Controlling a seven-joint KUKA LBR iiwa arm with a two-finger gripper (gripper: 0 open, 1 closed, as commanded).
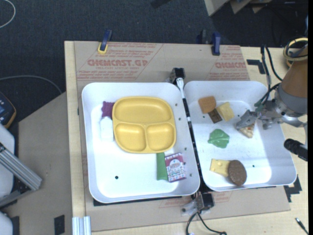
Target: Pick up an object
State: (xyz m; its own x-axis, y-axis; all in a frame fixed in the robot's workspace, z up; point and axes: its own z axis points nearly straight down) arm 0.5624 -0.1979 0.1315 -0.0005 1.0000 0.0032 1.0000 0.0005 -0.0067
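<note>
You can see the claw (246,123) low in the right bin (274,173), at its far right side. It sits over a small tan piece (247,129), but you cannot tell if it grips it. Just left lie a yellow block (225,111), a brown block (207,104) and a green leaf (218,138). The yellow tray (144,124) rests in the left bin (127,182).

Red "CHEMCAST GP" print is showing on brown sheet (146,58) covering counter, repeating at right, partly cut off.
</note>
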